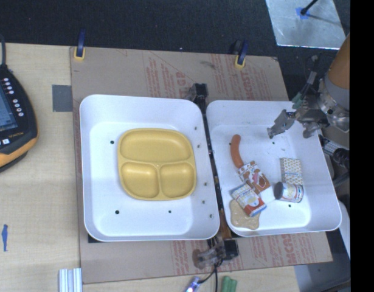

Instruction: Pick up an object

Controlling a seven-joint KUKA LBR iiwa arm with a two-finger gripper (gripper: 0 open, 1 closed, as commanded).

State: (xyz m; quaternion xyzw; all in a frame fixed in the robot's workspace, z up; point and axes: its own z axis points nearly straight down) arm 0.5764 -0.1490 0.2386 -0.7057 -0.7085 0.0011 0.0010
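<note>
Gripper (pixel 294 125) hangs at the upper right of the frame, over the upper right part of the right bin (pixel 226 117); its two fingers stand spread apart with nothing between them, one fingertip (pixel 278 128) reaching toward the bin's middle. Above the wrist, an orange part of the arm (pixel 339 62) shows at the right edge.

Nearest the bottom of the frame, in the lower part of the right bin, a flat tan piece (pixel 243 217) lies by the bin's near wall. A small red and white carton (pixel 249 200) rests partly on it. Just above that carton lies a red and white packet (pixel 254 176), tilted. To the right, a small can (pixel 289 191) lies on its side, and a patterned little box (pixel 291 170) sits touching it from above. Farther up, a sausage (pixel 236 150) lies roughly upright in the picture, left of the bin's centre and well apart from the gripper.

Left of this, the left bin (pixel 95 163) holds a yellow divided plate (pixel 156 163) at its middle, with one wide compartment on top and two smaller ones below.

Both bins sit on a brown cardboard sheet (pixel 144 72), held at the far edge by two clamps (pixel 80 46). A handheld controller with a screen (pixel 9 123) lies at the far left on the bench.
</note>
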